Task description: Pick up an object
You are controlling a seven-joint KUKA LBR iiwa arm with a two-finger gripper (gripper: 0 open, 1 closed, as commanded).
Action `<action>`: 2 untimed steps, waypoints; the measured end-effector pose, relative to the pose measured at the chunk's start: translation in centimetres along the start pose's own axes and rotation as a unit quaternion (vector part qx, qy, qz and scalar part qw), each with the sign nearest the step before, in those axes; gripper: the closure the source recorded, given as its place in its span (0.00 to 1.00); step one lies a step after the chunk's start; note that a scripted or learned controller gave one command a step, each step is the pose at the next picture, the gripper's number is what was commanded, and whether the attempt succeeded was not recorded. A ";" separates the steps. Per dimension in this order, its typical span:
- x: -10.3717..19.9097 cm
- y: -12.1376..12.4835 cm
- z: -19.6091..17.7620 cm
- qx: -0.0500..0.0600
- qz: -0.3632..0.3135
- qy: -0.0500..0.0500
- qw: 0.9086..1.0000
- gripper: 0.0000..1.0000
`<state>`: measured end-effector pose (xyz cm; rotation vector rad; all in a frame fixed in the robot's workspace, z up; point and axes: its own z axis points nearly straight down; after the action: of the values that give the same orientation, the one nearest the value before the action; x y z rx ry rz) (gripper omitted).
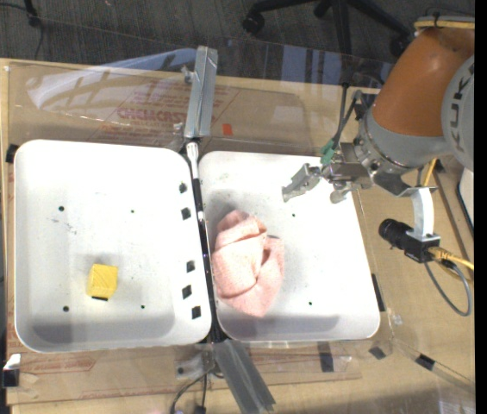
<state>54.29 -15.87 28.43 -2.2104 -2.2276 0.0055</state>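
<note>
So basically nothing's picked up yet afaict. The gripper (319, 185) is hanging over the upper right part of the right bin (346, 309), up near the back rim, and there's nothing between its fingers. They look spread apart, one finger (298, 184) pointing left toward the middle of the bin and the other one closer to the wrist, so I'd call it open-ish and not holding anything.

Two candidates for "an object" imo:
- pink cloth (246, 264), crumpled in a heap on the left side of the right bin, right up against the divider between the two bins. It's below and left of the gripper, near but not touching.
- small yellow block (103, 281) in the left bin (36, 231), lower left area, well apart from the arm.

Progress-wise: approach stage at best. Arm (420, 93) is reaching in from the right and is over the right bin, so the cloth looks like the likelier target, but that's a guess. What's left is pretty much everything: get over the thing, go down, close on it, lift. Cloth is soft and lumpy so a pinch on a fold should prob work, though it could slip out.
</note>
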 end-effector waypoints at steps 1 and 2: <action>0.6 1.6 17.7 0.001 0.025 0.000 1.000 0.00; 4.5 3.9 19.2 -0.002 -0.068 0.000 0.998 0.00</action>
<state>58.07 -11.36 9.18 -2.0556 -2.3752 0.0012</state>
